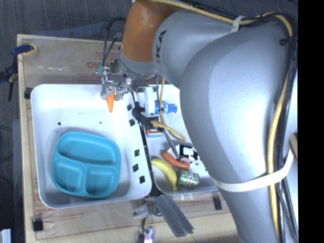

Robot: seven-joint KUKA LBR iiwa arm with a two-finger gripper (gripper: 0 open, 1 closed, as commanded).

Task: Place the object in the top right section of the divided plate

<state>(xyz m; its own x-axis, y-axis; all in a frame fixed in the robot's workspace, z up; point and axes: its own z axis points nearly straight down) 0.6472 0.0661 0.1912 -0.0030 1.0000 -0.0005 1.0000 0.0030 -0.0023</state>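
A blue divided plate [87,163] lies in the left white bin [45,105], toward its near left part. My gripper [111,91] hangs over the far right part of that bin, above and to the right of the plate. An orange carrot [110,103] points downward from between its fingers, so the gripper is shut on it. The carrot is well clear of the plate, up in the air over bare bin floor.
The right bin [167,189] holds a yellow banana [167,172], a red sausage-like piece [175,162], a green can [188,179] and a blue-capped bottle [169,108]. My large grey arm covers most of the right side. A black-marked divider wall [139,156] separates the bins.
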